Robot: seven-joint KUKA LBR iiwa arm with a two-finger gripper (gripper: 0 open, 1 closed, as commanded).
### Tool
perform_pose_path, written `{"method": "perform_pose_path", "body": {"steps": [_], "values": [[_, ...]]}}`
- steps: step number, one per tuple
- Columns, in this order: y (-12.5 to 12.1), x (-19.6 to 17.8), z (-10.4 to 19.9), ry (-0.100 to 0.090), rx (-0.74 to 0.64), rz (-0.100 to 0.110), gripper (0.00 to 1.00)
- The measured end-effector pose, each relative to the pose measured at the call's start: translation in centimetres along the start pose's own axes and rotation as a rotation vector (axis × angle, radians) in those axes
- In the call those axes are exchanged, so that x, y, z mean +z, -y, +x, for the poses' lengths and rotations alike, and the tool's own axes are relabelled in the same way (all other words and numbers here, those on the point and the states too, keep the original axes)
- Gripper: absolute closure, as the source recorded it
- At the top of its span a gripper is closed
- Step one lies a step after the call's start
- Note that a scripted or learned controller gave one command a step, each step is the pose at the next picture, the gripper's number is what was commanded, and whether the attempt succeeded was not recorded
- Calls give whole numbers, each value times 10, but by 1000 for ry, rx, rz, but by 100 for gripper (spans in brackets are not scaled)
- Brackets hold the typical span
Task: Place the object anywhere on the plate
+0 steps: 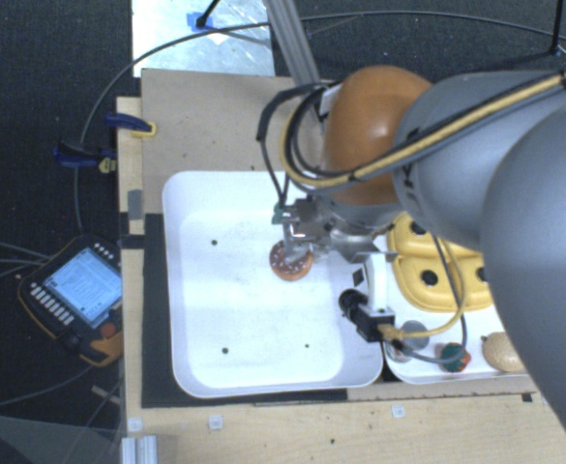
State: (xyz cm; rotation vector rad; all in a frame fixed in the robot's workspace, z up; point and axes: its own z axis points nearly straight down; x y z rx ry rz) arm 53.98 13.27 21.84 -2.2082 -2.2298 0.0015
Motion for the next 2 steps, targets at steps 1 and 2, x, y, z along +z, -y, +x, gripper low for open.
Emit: {"method": "perform_pose_path", "body": {"steps": [1,2], "values": [[1,3,18,0,3,-2,100],[1,2,17,1,6,-3,0]]}}
